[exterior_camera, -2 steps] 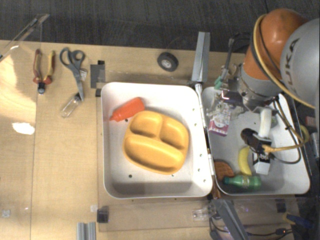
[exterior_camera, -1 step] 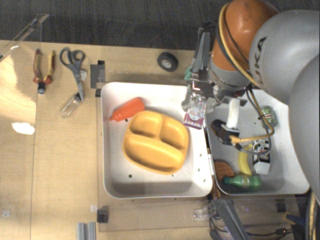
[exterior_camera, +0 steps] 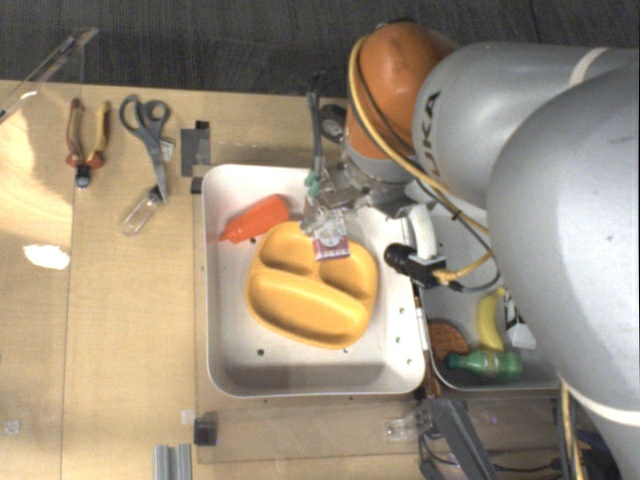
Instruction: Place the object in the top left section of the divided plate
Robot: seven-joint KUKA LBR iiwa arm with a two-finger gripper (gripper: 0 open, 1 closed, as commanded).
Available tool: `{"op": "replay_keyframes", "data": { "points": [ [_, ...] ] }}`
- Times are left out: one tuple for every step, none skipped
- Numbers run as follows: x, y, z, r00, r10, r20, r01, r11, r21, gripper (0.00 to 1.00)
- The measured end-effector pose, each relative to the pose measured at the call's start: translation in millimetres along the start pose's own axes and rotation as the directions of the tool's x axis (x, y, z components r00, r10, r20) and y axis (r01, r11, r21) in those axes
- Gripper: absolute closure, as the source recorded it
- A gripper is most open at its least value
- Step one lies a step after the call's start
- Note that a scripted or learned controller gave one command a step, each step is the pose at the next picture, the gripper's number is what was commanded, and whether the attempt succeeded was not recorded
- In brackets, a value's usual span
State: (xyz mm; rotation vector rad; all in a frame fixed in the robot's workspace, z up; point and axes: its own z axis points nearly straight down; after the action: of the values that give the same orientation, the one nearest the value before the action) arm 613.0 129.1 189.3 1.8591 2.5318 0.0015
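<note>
- Wood bench (exterior_camera: 120, 298), left white bin (exterior_camera: 225, 368) holds the yellow divided plate (exterior_camera: 310, 293).
- Gripper (exterior_camera: 328, 230) over plate's top, small purple-white object (exterior_camera: 331, 243) pinched between narrow fingers.
- Placing step: next, shift over top-left section (exterior_camera: 285, 251), release.

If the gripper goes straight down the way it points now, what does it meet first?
Most likely the yellow divided plate. The gripper points down over the plate's upper edge, with a small purple and white object at its tip. The orange carrot lies to the side. Depth is unclear from this view.
</note>
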Motion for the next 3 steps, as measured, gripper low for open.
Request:
{"op": "replay_keyframes", "data": {
  "points": [
    [1.5,-21.9,61.9,0.900,-0.436,0.004,0.436,0.900,-0.009,1.00],
    [43.8,-22.7,20.4,0.546,-0.838,0.007,0.838,0.546,-0.006,1.00],
    [5.5,9.9,-12.3,0.380,-0.925,0.008,0.925,0.380,-0.004,1.00]
  ]
}}
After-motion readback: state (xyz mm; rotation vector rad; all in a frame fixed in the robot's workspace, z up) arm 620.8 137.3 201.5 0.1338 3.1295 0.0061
